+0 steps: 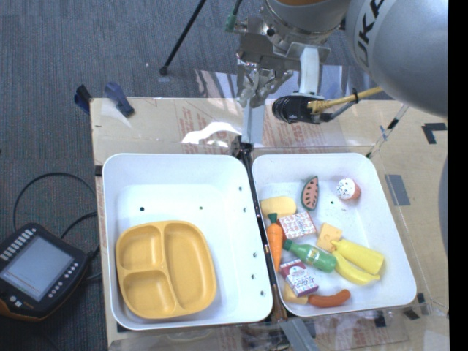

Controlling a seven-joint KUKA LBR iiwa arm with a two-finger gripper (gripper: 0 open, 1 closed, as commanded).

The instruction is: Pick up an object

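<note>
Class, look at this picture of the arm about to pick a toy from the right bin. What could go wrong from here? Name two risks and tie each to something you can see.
1. The toys are crowded: the carrot, green bottle and small red carton touch, so the hand might nudge or lift a neighbour.
2. The carrot lies against the right bin's left wall, which may block a finger there.

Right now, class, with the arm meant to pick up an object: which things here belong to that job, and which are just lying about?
Belongs to the job:
gripper
right bin
carrot
green bottle
watermelon slice
banana
sausage

Just lying about:
yellow tray
left bin
handheld controller
</note>
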